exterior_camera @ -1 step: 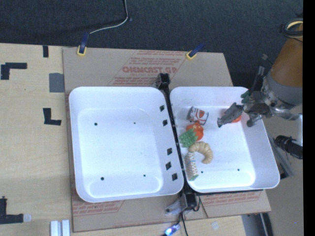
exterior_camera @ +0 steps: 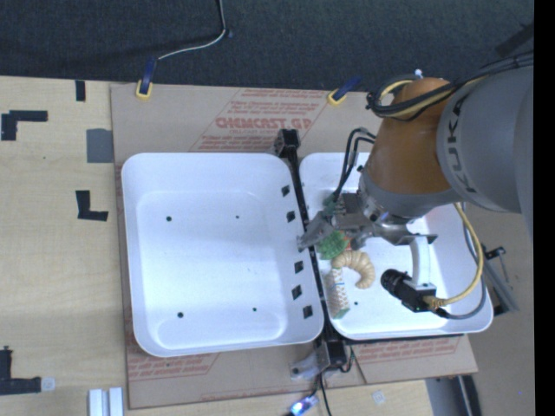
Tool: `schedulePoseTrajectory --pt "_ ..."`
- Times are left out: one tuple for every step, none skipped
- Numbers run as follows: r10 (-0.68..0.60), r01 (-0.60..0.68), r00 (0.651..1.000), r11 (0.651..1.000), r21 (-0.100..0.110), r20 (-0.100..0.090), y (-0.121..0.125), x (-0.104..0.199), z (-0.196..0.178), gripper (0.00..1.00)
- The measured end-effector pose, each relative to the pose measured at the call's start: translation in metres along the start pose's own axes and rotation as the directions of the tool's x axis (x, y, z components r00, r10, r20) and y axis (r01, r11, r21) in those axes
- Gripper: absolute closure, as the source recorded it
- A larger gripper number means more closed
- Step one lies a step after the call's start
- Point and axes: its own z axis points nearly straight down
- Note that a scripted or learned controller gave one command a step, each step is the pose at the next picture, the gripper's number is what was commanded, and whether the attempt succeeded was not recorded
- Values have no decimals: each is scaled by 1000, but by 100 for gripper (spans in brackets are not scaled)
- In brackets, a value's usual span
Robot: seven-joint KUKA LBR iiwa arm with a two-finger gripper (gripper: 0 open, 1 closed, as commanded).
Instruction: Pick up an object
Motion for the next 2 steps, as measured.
schedulePoseTrajectory --pt "9 -9 1000 1000 -7 5 1 -8 -14 100" --pt "7 -7 1000 1000 -14 4 46 21 -44 100"
